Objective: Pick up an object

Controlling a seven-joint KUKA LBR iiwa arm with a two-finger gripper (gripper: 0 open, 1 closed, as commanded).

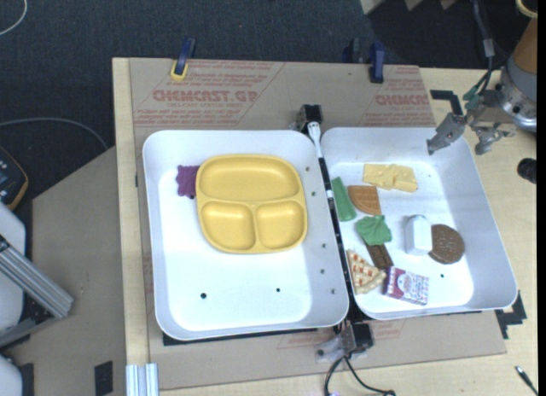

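We are noting the gripper [467, 133] hanging over the far right rim of the right bin [488, 215], its fingers spread wide and holding nothing, while the candidate objects, among them the cheese slices [390, 176], are lying untouched on the bin floor.

The right bin [486, 215] holds a jumble of small toy foods lying flat: pale yellow cheese slices [390, 176], a green pod [343, 199], a brown cookie [446, 243], a white block [418, 233] and a pizza slice [365, 271].
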